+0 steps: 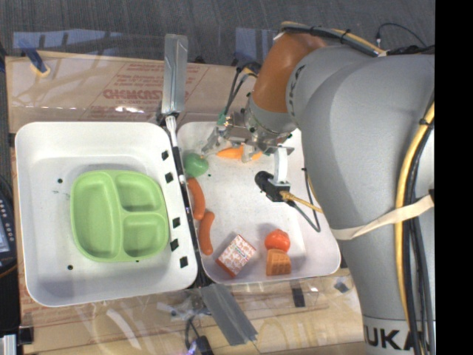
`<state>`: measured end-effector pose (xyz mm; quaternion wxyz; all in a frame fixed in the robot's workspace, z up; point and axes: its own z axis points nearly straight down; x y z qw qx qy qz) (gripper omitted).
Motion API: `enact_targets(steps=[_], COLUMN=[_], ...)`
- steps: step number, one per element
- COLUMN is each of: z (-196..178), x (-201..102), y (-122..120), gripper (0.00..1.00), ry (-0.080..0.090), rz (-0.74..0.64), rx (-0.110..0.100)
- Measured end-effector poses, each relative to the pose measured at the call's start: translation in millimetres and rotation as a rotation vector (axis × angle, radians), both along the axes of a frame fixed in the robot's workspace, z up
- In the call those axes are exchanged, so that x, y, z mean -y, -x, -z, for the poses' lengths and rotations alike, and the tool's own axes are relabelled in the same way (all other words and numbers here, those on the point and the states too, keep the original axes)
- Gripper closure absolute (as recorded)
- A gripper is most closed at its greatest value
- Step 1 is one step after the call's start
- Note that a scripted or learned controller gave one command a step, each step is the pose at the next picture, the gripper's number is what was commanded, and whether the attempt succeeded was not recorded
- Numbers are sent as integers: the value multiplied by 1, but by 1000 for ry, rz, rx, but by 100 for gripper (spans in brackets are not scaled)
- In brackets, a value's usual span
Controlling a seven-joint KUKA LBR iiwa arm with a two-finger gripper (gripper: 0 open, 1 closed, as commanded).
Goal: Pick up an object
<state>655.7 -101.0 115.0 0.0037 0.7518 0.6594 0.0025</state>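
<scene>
Carrot [230,153] lies under the pincer [247,143]

**Non-task items on the bench**

Green divided plate [118,215] sits centred in the left bin [29,198], three compartments. Brown cardboard sheet [96,87] lies along the bench's far edge behind that bin. Grey metal divider strip [175,72] rises between the bins.
</scene>
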Motion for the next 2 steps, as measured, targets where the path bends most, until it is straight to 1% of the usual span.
enact_targets(steps=[1, 2], z=[15, 4], x=[28, 57], y=[-1, -1], gripper=[0, 0], ry=[-2, -2], rz=[6, 0], rx=[-10, -10])
